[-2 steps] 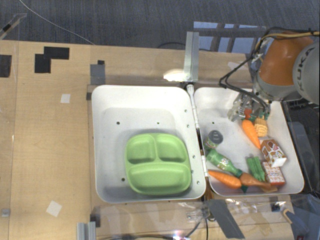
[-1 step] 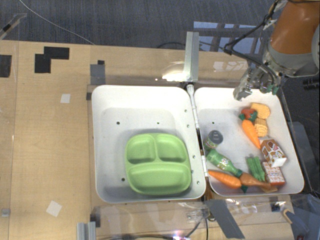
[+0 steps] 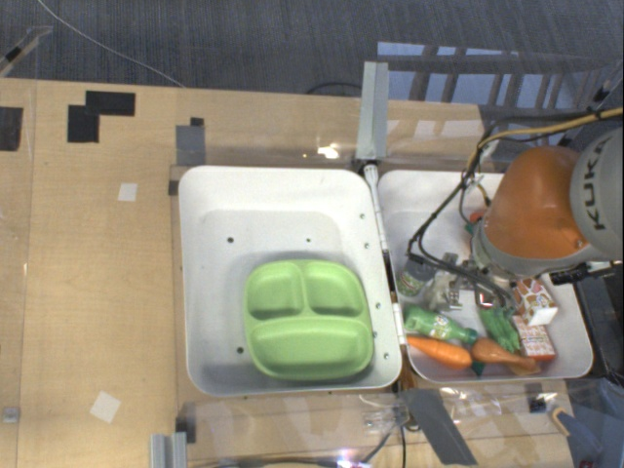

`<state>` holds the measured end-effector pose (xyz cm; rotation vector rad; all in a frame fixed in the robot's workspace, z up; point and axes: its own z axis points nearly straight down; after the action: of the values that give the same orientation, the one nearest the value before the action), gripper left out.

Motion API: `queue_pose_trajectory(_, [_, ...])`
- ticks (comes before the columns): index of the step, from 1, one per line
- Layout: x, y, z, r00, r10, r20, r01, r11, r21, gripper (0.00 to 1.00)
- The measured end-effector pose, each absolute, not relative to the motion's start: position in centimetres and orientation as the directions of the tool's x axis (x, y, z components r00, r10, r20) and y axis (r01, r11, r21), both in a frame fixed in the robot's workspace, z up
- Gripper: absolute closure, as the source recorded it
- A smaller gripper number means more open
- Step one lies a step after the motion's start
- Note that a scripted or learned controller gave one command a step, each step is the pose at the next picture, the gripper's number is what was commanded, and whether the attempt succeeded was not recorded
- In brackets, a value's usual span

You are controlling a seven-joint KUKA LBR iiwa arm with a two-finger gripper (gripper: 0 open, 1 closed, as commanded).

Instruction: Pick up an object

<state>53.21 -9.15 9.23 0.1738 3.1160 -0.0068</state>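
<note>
The gripper [image 3: 450, 289] is hanging low over the near-left part of the right bin [image 3: 581, 364], under the orange-banded wrist. Its metal parts are blurring into cables and clutter there, so I cannot tell whether it is open or closed, and nothing is showing as held. Going from the left, the left bin [image 3: 210, 261] is holding a green divided plate [image 3: 308, 318], lying flat and well apart from the gripper. It is looking like stiff, light plastic, but broad and low, so only its rim would be offering a hold. Past the wall between the bins, a green packet [image 3: 436, 324] is lying just below the gripper, and it is probably soft and slippery. Touching its near side, the first carrot [image 3: 439, 351] is lying along the front wall of the right bin, just toward the camera from the gripper. It is looking like a toy: light, rigid, smooth and rounded, so it is likely to roll or squirt out unless taken across its thick middle. A second carrot [image 3: 502, 356] with green leaves is lying just right of it, also near the gripper. Furthest right, a red and white carton [image 3: 535, 322] is sitting beside the wrist. It is looking light and boxy, with flat sides that should grip well, though its neighbours are crowding it.
</note>
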Motion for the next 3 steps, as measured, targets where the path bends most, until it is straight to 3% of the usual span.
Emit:
queue_pose_trajectory(1, [54.7,-10.3,24.8,-1.0,0.004,-0.022,0.004,1.0,-0.003,1.0])
queue_pose_trajectory(2, [48.9,-14.5,9.8,-0.967,-0.253,-0.007,-0.253,0.967,-0.002,1.0])
queue_pose_trajectory(3, [55.3,-7.5,21.7,-0.919,-0.394,-0.017,-0.394,0.919,-0.007,1.0])
